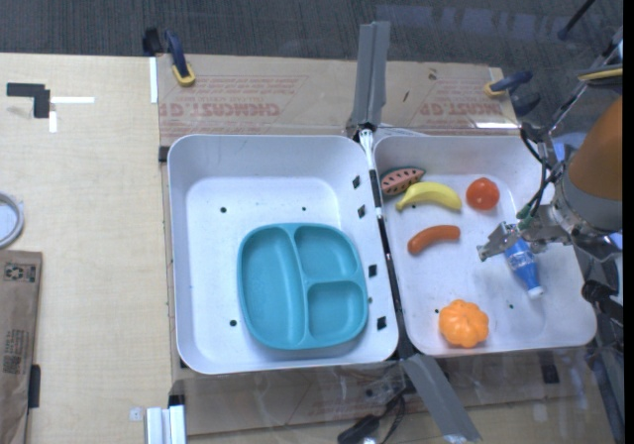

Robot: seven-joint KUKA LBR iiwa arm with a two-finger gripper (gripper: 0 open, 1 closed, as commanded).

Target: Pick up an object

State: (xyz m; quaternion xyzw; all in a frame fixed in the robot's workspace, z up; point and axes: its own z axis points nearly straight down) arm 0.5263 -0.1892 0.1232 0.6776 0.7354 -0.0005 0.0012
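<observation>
The right bin [555, 333] holds a yellow banana [429, 196], a red tomato [482, 193], an orange-red sausage [434, 238], an orange pumpkin [464, 323] and a reddish-brown slice [402, 178] at the back left. A small blue and white bottle [525, 270] lies tilted near the bin's right side. My gripper [507, 242] is low over the bottle's upper end, reaching in from the right. Its wrist hides where it meets the bottle.
The left bin [198, 184] holds a teal divided plate [302, 285]. A grey divider post [372, 75] stands behind the seam between the bins. Cables and clamps [540, 120] crowd the back right corner. A blue-yellow clamp [176, 57] sits on the cardboard behind.
</observation>
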